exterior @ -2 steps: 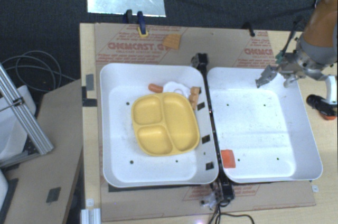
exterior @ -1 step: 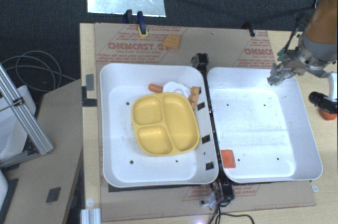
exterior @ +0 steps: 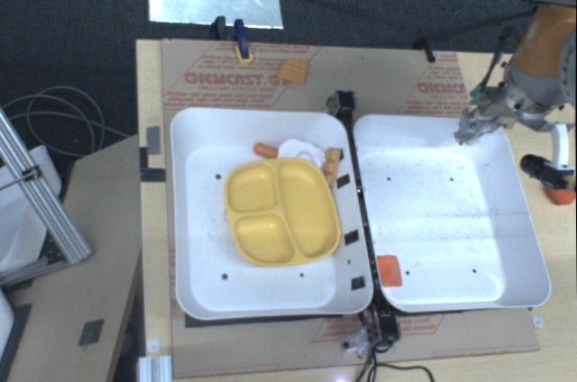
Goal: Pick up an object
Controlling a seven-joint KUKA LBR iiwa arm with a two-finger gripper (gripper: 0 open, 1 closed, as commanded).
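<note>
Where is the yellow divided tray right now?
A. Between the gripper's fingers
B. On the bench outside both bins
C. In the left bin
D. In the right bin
C: the yellow tray lies flat inside the left bin, far from the gripper above the right bin.

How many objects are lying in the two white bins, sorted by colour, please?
Yellow: 1, the divided tray in the left bin
Orange: 2, a small sausage-shaped piece above the tray and a block in the right bin
White: 1, a piece behind the tray
Tan: 1, a small block
Total: 5
</note>
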